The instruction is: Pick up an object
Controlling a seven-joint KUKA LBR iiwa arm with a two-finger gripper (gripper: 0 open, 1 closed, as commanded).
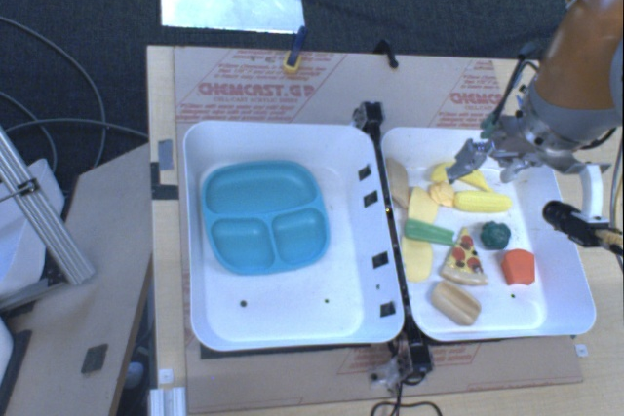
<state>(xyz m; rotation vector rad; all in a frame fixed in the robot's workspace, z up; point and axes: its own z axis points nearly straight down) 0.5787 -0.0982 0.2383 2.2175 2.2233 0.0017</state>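
The right bin holds several toy foods. Among them are a yellow corn cob, a green pod, a pizza slice, a dark green broccoli, an orange-red block and a tan bun. My gripper hovers over the far part of this bin, just above the corn cob and a small yellow piece. Its fingers stand apart, open, with nothing held between them.
A blue divided plate lies in the left bin. A yellow slab and a tan piece lie along the right bin's left wall. The two bins meet at a black-clipped divider.
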